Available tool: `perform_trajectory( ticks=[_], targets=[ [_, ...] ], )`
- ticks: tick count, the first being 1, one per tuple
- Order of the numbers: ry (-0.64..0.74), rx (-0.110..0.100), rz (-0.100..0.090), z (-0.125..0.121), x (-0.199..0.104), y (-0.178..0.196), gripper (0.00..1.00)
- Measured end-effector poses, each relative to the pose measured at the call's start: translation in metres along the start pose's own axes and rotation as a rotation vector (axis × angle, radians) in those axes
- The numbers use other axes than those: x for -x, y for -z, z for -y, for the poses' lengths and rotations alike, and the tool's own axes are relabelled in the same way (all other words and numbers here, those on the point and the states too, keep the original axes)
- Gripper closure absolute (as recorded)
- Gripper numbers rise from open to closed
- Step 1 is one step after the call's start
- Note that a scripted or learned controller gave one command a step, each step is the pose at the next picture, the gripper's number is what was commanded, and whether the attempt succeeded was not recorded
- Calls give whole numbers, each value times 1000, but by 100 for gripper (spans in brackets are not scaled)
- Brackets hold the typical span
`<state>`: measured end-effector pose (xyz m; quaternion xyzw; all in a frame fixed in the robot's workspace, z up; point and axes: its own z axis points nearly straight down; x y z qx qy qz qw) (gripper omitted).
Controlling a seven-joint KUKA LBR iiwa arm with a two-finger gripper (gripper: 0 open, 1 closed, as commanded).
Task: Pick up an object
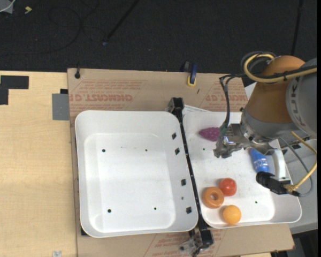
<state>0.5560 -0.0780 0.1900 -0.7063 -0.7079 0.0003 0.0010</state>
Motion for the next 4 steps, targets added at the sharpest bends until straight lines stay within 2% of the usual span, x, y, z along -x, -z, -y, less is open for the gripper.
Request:
perform_trajectory(
  ticks=[1, 2, 3, 4],
  targets=[
    [-2, -4, 0, 34, 3, -35, 100],
    [4, 6, 0, -43, -91, -1, 100],
    [2, 0, 1, -60, -81, -3, 100],
    [-2, 0, 2, -61, -90, -3, 100]
  ],
)
